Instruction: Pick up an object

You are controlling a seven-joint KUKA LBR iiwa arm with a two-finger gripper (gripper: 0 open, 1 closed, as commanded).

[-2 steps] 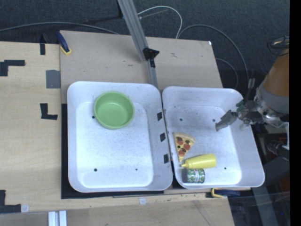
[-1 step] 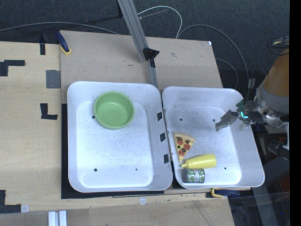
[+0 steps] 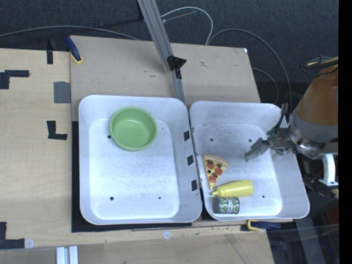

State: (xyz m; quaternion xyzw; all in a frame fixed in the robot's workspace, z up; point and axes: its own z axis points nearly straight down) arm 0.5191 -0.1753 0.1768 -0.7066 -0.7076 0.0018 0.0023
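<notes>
beside pizza slice (image 3: 215, 169), yellow squeeze bottle (image 3: 233, 189)

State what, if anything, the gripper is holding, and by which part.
Nothing is held. The gripper hangs over bare floor of the right bin, apart from the pizza slice, yellow bottle and green can.

- The two white bins (image 3: 93, 147) look like smooth plastic, speckled with dark flecks.
- The green bowl (image 3: 133, 128) is matt plastic.
- The yellow bottle (image 3: 234, 189) has a slight gloss.
- The bench top (image 3: 121, 65) is pale, matt wood.
- The slanted pole (image 3: 154, 21) at the upper middle looks like grey metal.
</notes>
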